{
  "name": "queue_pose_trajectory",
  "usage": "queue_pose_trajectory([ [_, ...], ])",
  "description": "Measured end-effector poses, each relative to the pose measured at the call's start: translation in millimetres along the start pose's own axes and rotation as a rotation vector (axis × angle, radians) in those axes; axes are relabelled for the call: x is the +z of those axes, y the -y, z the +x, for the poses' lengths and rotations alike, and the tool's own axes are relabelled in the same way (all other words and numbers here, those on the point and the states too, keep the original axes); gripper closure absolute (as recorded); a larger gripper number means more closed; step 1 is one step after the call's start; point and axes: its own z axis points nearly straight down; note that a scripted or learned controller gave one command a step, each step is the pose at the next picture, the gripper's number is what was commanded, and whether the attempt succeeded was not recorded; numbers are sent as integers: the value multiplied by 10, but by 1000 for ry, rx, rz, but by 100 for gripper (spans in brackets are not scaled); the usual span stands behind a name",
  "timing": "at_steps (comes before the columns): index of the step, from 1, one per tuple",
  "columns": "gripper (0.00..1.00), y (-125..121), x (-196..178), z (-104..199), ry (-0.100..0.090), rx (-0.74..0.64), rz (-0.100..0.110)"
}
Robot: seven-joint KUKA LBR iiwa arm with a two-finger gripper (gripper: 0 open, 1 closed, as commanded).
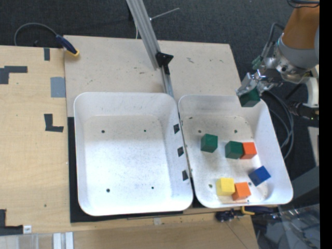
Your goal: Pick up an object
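Left bin (83, 139) sat bare white on the worktop (31, 154), nothing in it worth pointing at. Right bin (275, 139) carried the loose pieces: a green cube (209, 142) near the middle, a second green cube (234, 150) touching an orange cube (249, 149) on its right, a yellow cube (225, 185) touching another orange cube (241, 191) near the front wall, and a blue cube (259, 175) just beside them, tilted.

Up at the right bin's far right corner, the tool (250, 93) hung above the rim with a dark green block (249, 98) pinched between its fingers, clear of the bin floor as far as the slant view showed. The arm (301, 30) came in from the right.

Judged step: the grasp looked done and the lift was in hand, with the task's thing off the bin and in the tool. Next move likely called for holding the pinch firm while carrying clear of the rim; the block sat low at the fingertips, so a slip seemed possible.
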Motion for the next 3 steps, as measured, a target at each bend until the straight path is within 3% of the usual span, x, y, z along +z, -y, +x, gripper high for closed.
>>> queue_pose_trajectory([
  [3, 100, -361, 221, 1698, -3, -5, 8],
])
